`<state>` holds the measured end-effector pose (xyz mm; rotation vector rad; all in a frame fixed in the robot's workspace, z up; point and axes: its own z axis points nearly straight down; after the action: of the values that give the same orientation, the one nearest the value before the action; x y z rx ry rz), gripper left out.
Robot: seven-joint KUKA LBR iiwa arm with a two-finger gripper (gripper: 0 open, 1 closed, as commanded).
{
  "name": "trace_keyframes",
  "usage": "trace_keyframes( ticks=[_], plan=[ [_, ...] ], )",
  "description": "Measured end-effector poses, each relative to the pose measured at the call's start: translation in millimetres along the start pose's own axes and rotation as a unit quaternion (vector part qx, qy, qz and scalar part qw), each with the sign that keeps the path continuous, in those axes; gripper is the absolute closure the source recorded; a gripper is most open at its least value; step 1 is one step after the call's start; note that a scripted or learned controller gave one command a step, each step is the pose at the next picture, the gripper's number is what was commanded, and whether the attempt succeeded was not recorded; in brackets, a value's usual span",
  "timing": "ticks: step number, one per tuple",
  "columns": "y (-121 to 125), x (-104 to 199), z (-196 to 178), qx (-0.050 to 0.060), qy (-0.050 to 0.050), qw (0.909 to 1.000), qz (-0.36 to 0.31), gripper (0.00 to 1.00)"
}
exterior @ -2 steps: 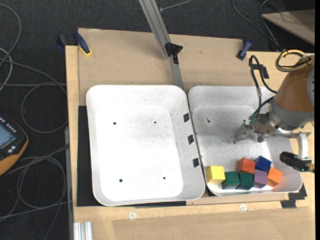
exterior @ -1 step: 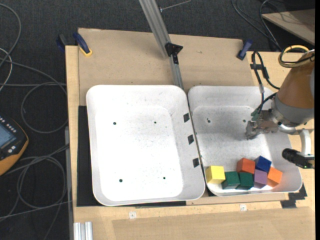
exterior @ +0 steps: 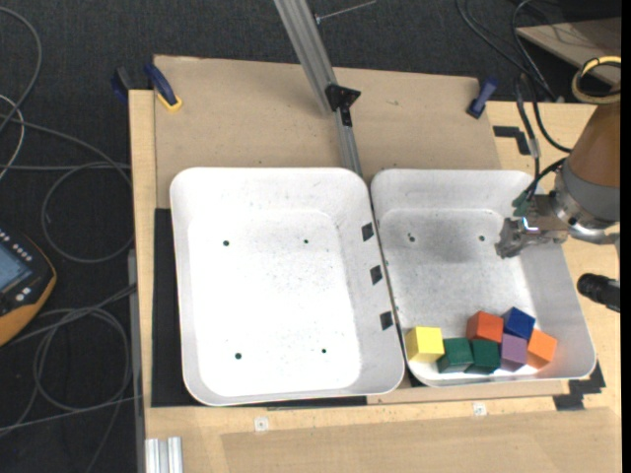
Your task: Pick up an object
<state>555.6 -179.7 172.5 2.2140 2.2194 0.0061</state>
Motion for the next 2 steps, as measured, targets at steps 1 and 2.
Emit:
trace_keyframes(
  ticks=[1,2],
  plan=[
    [-4,0,-46,0.0,0.0,1.0,0.0,1.0],
    [-2,0,-80,0.001,0.0,1.0,0.0,1.0]
  ],
)
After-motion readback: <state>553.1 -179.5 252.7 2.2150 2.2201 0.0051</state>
